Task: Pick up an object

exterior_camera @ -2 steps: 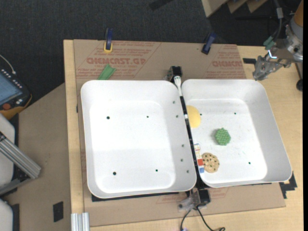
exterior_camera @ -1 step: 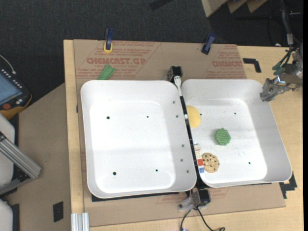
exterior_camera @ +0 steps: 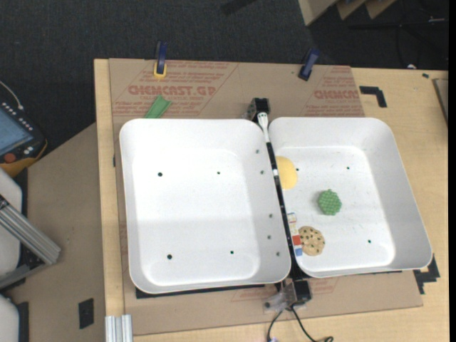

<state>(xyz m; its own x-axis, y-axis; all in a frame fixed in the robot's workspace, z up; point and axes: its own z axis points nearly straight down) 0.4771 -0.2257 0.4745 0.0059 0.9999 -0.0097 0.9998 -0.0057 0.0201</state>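
Seen from above the bench, three small items lie in the right bin [exterior_camera: 399,184]: a yellow object [exterior_camera: 286,172] against its left wall, a green knobbly ball [exterior_camera: 329,202] near the middle, and a speckled cookie-like disc [exterior_camera: 311,240] toward the front-left corner. The left bin [exterior_camera: 142,212] sits just beside it on a brown cardboard sheet [exterior_camera: 214,84]. The arm's position relative to these items, and the state of its grasp, cannot be told.

Nothing about the arm's pose, the angle of its wrist or the state of its gripper can be told from this moment.
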